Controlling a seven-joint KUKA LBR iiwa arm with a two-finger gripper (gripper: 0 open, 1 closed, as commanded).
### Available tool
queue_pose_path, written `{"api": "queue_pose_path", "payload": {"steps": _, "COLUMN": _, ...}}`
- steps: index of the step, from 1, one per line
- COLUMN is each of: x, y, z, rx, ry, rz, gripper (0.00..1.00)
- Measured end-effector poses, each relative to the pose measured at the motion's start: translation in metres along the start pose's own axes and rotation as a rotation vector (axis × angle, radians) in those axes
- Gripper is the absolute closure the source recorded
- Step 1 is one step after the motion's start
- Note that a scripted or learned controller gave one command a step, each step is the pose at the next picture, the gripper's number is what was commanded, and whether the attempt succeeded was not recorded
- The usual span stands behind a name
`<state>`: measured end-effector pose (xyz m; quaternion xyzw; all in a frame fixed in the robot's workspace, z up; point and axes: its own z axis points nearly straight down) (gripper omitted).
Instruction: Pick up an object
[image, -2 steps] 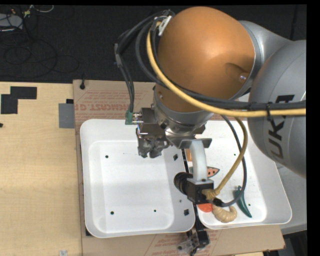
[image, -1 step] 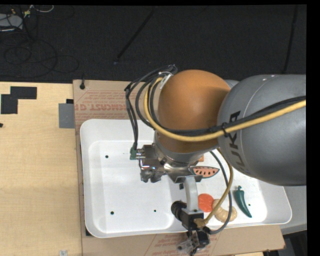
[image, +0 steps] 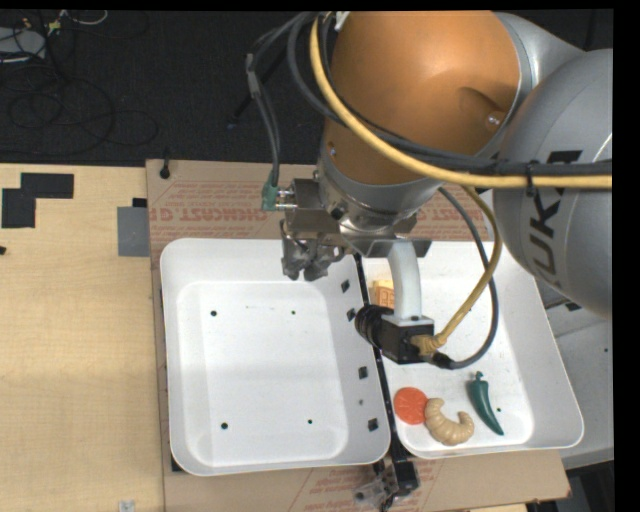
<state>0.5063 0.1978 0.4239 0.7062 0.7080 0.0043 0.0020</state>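
The grey hand (image: 305, 258) hangs over the left white bin's (image: 250, 385) far edge; clenched or released cannot be told. A red round disc (image: 409, 404), beige curved toy (image: 450, 425) and green pepper (image: 487, 402) lie in the right white bin (image: 540, 385).

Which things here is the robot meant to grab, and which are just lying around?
Job: gripper; red disc, beige curl, green pepper, tan block, all in the right bin.
Lying about: left bin, cables at the back.

Grey arm (image: 570, 150) with glossy orange band (image: 420, 70), black lettering; dark grey gripper (image: 308, 264).
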Motion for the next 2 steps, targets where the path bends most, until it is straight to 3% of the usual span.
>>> {"api": "queue_pose_path", "payload": {"steps": 1, "x": -0.052, "y": -0.032, "z": 0.041, "rx": 0.014, "ry": -0.005, "rz": 0.002, "gripper": 1.00}}
{"api": "queue_pose_path", "payload": {"steps": 2, "x": -0.137, "y": -0.030, "z": -0.069, "rx": 0.008, "ry": -0.004, "rz": 0.005, "gripper": 1.00}}
